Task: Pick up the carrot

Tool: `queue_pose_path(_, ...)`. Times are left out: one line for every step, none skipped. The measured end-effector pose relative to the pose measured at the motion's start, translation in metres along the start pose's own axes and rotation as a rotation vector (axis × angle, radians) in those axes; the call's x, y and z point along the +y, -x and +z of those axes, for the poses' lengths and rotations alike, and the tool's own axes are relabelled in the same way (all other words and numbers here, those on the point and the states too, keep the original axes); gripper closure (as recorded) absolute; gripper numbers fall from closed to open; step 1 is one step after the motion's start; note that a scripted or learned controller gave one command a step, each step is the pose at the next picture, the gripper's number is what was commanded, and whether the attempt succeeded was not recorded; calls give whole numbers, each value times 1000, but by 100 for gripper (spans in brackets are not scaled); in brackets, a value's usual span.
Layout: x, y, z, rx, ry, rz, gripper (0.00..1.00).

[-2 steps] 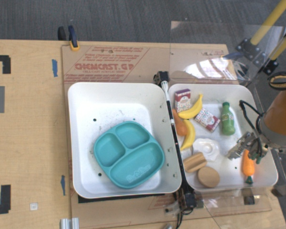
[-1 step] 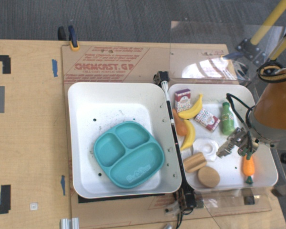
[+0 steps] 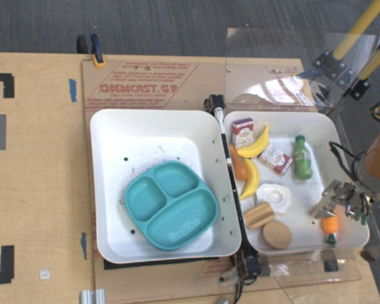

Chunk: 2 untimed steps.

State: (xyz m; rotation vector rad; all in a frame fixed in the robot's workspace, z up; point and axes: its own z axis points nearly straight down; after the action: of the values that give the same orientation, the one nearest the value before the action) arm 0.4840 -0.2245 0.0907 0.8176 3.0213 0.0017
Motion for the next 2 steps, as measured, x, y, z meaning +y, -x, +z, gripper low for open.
queue_pose_path(0, -1, 2, 3, 0, -1, 0)
queue_pose_path(8, -3, 2, 0, 5, 389, 0)
